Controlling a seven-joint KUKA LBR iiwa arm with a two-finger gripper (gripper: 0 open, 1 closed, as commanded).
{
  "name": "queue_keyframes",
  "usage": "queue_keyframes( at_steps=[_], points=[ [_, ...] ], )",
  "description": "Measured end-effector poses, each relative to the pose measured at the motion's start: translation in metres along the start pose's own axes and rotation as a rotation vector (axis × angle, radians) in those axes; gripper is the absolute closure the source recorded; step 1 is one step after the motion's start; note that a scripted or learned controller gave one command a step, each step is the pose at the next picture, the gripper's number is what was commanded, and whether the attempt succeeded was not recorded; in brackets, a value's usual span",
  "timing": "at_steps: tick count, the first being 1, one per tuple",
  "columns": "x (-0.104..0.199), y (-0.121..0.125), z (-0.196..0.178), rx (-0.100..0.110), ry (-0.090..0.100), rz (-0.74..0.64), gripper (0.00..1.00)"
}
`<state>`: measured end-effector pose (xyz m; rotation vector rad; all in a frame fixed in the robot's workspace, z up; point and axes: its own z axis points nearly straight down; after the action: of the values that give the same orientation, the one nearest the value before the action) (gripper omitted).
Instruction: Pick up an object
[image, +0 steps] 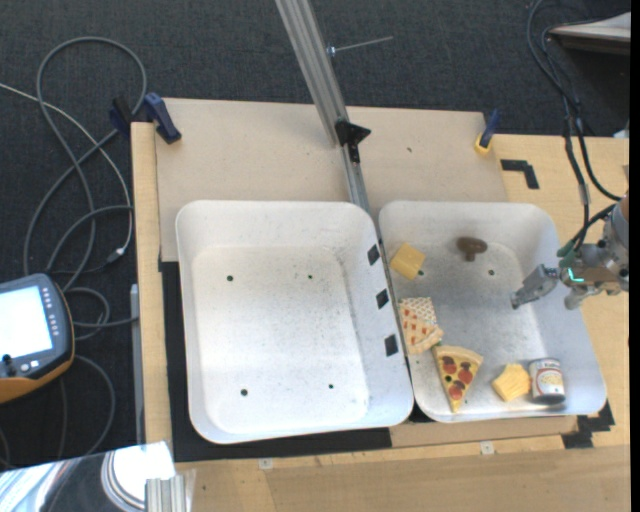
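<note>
Two shallow white plastic bins sit side by side mid-frame; the right-hand white bin (520, 222) holds every loose thing. At its right rim the grey arm's gripper (545, 285) hangs low over the bin floor. Whether it is wide or narrow I cannot tell, and nothing shows clamped in it. The nearest candidates lie below it, toward the lower right corner: a small silver-and-red can (547, 380) just beside a yellow cheese-like wedge (511, 382). A small brown mushroom-shaped piece (471, 245) sits up-left, about as near.
</note>
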<state>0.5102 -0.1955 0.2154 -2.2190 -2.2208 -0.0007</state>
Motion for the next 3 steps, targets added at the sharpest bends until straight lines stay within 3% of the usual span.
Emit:
queue_keyframes(
  at_steps=[2, 3],
  points=[
    [0.001, -0.003, 0.116, 0.006, 0.002, 0.001, 0.00],
    [0.001, -0.001, 0.102, -0.002, 0.000, 0.001, 1.00]
  ],
)
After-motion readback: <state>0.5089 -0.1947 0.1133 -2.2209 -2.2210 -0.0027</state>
